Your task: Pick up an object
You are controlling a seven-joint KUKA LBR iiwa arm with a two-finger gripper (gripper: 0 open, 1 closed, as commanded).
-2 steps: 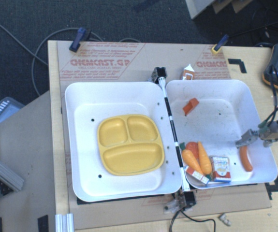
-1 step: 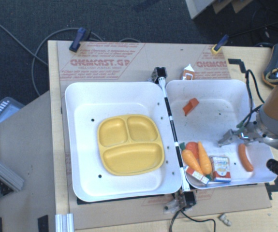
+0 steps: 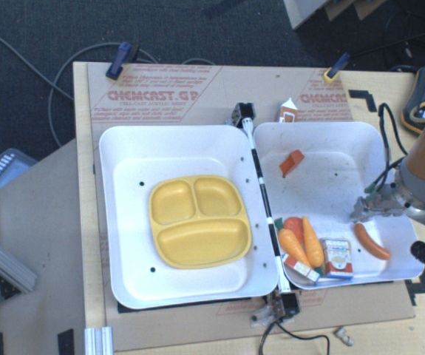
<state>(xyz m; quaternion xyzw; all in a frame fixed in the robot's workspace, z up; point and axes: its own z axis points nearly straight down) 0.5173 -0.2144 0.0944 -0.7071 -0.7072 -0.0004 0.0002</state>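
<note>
a worktop [image 3: 197, 95] seen from above at a slant carries two shallow white bins side by side. the left bin [image 3: 123, 198] holds a yellow divided plate [image 3: 199, 220] at the centre of the frame. the right bin [image 3: 323, 135] holds a small orange-red block [image 3: 292, 162] towards its upper left, a cluster of toy carrots [image 3: 301, 244] and a small printed packet [image 3: 338, 257] along its lower edge, and a sausage-shaped piece [image 3: 372, 242] at the lower right. the grey arm enters from the right edge, and its pincer [image 3: 371, 205] sits low in the right bin, just above and to the left of the sausage piece; whether it is released or clenched cannot be told, and nothing is visibly held. to pick well, the sausage looks the nearest target: centre over its middle, close across its narrow width, and keep clear of the bin wall and the packet nearby.
</note>
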